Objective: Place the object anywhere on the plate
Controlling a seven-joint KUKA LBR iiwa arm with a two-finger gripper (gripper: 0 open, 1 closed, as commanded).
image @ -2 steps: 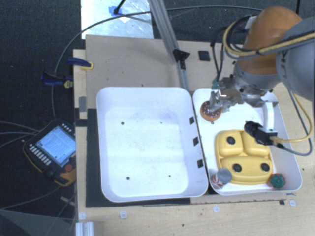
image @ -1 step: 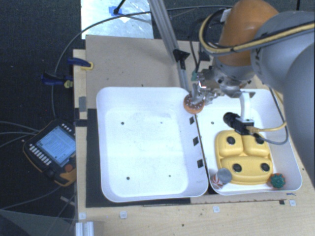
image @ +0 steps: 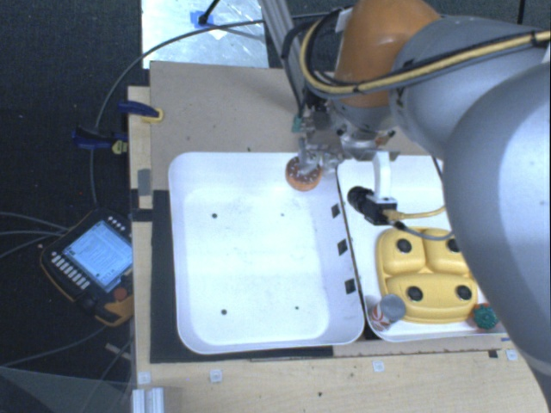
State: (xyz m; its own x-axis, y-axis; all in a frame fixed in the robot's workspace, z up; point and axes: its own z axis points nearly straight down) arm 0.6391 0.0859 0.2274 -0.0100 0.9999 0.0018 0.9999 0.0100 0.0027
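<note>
My gripper (image: pixel 306 163) hangs over the far right corner of the left bin (image: pixel 250 256), by the wall shared with the right bin. A small round brown object (image: pixel 303 177) with a speckled rim sits between the fingertips, and the fingers are shut on it. The yellow sectioned plate (image: pixel 426 269) lies in the right bin, to the right of the gripper and nearer the front. The arm's grey body hides the plate's right side.
A grey lump (image: pixel 392 308) rests at the plate's front left corner, and a green piece (image: pixel 486 318) lies at its front right. A black fitting with a yellow cable (image: pixel 368 205) hangs below the wrist. A teach pendant (image: pixel 90 261) lies left of the bench.
</note>
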